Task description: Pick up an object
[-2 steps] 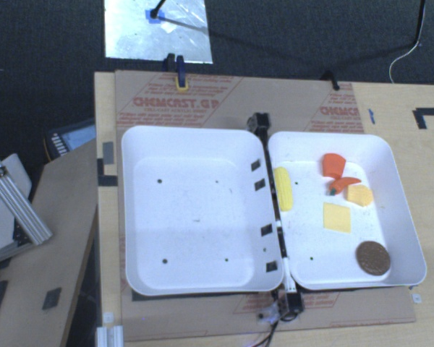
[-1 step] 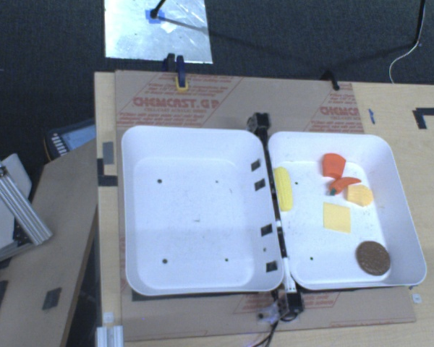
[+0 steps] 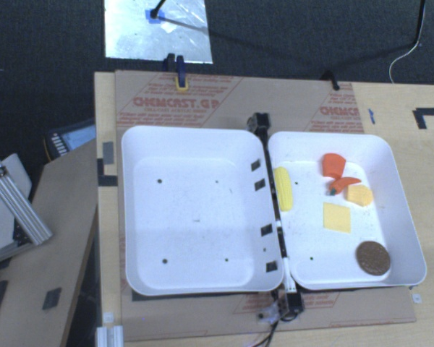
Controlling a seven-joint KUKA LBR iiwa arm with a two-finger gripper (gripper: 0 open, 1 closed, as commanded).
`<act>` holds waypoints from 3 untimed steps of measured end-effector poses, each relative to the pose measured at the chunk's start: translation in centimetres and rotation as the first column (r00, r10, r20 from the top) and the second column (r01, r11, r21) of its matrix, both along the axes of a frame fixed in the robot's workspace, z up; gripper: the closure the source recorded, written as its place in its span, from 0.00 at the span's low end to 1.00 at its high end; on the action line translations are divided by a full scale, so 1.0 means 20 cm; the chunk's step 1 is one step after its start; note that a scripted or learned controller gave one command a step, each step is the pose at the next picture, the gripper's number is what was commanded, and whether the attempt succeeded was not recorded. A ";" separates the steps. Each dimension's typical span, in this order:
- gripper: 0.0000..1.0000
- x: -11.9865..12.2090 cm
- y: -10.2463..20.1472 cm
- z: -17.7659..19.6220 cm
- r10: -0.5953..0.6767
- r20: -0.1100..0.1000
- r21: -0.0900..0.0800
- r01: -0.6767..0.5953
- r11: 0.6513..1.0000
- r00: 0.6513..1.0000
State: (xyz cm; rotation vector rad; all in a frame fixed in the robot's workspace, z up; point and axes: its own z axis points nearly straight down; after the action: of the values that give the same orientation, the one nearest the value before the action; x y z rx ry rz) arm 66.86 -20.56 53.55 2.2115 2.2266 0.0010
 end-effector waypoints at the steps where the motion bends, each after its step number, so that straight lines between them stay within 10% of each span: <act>1: 1.00 0.00 0.00 0.00 0.000 0.000 0.000 0.000 1.000 1.000; 3: 1.00 0.00 0.00 0.00 0.000 0.000 0.000 0.000 1.000 1.000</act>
State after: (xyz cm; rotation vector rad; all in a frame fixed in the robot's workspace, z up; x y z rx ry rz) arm 66.87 -20.56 53.54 2.2113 2.2266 0.0009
